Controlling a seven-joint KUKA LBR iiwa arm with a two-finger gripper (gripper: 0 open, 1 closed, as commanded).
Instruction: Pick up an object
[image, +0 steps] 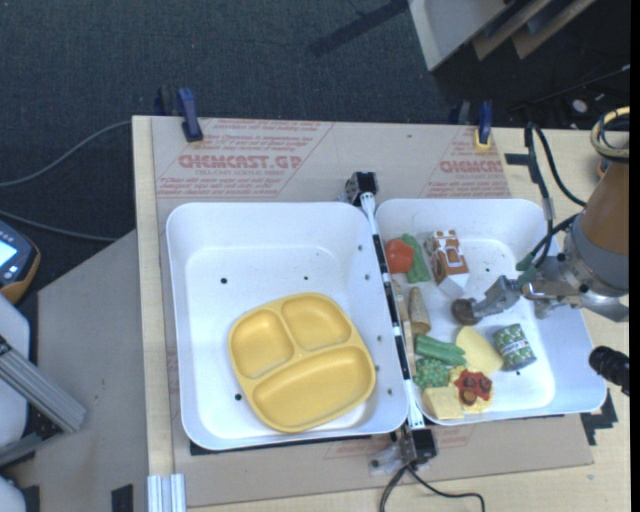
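Reaching in over the far side of the right bin (540, 225) from the yellow tray (302, 361), the arm (605, 240) angles down and toward that tray, orange band high, wrist low over the bin floor. The gripper (484, 301) ends in a grey tip hovering just beside the cluster of small toy food pieces; whether it is spread or closed cannot be told from this slant, and nothing is visibly caught in it. Candidate objects all lie in the right bin, packed along the wall nearest the tray, probably because loose items drift to that divider: a red tomato (399, 255), a brown-and-white block (447, 252), a tan cylinder (418, 311), green pieces (437, 350), a yellow slab (478, 350), and a small green can (513, 346) lying further from the tray than the rest. The tray sits alone in the left bin (200, 240), likely a fixture, not a target. Judging by the tip's position, the yellow slab or tan cylinder seems the nearest pick.
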